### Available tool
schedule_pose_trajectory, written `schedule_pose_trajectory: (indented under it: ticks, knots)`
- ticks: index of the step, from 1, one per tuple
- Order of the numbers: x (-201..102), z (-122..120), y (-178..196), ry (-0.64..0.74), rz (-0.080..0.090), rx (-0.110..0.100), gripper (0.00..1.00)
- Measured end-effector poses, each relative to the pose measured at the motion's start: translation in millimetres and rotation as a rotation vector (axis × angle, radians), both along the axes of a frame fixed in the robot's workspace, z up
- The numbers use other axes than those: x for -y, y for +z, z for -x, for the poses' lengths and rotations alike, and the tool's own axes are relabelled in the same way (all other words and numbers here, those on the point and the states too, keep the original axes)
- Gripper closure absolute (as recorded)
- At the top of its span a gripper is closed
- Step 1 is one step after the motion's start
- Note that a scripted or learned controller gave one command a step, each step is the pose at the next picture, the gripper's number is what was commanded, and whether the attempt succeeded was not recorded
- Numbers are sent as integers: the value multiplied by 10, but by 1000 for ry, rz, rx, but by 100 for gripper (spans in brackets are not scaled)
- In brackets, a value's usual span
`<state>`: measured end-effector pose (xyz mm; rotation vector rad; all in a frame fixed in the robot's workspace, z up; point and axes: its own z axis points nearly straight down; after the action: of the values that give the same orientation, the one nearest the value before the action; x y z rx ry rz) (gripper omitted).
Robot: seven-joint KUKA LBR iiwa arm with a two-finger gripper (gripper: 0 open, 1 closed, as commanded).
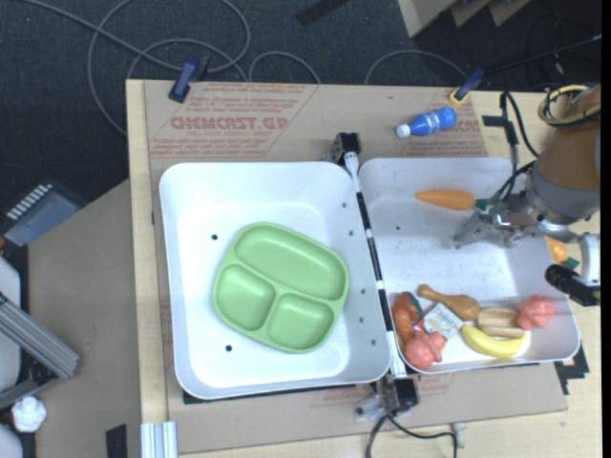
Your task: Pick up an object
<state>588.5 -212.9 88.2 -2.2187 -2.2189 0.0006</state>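
I see open white floor across the middle of the right bin. A carrot lies near its far wall, and toys crowd the near edge: a banana, a drumstick and a pink ball. In the left bin, a green tray takes the centre, leaving bare margins around it.

Non-task stuff: brown board w/ red print lies under both bins, upper centre of frame. Blue clamp sits at its upper left corner; another blue clip w/ yellow bit at upper right. Blue/white bottle lies on its side just below that clip. Thin cables loop over dark carpet across the top. Grey keypad-like device at left edge; metal rail in lower left
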Motion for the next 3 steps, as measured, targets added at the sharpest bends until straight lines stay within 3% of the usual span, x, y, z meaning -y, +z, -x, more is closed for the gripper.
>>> schedule_pose_trajectory:
  ticks: [1, 2, 3]
  knots:
    - [46, -714, -45, 7, -12, -12, 0]
    - [57, -360, 361, 0, 3, 4, 0]
    - [-564, -248, 746, 2, 1, 3, 0]
